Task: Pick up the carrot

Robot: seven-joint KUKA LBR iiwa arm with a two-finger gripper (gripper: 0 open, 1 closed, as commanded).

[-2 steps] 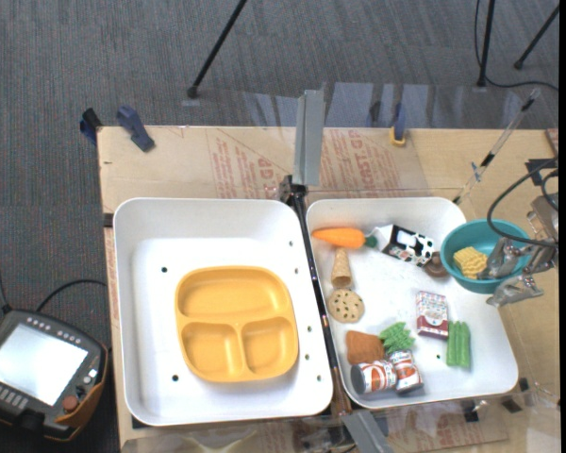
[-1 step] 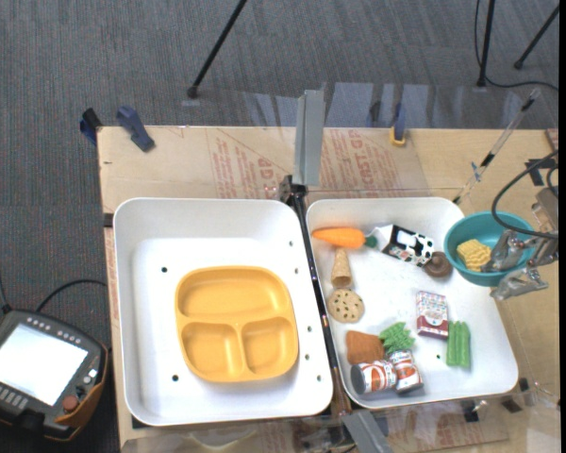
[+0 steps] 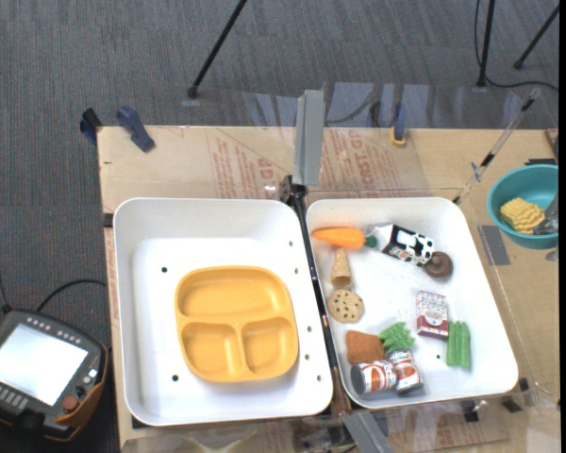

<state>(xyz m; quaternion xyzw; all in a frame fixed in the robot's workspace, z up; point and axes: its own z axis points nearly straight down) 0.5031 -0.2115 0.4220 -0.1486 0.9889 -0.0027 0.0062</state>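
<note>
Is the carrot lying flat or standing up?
Lying flat: the carrot rests lengthwise on the right bin floor, near its upper left corner.

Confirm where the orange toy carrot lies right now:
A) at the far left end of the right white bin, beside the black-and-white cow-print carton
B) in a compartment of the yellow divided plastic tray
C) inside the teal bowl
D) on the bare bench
A: the orange toy carrot lies in the right white bin near its far left corner, with the black-and-white cow-print carton just to its right.
</note>
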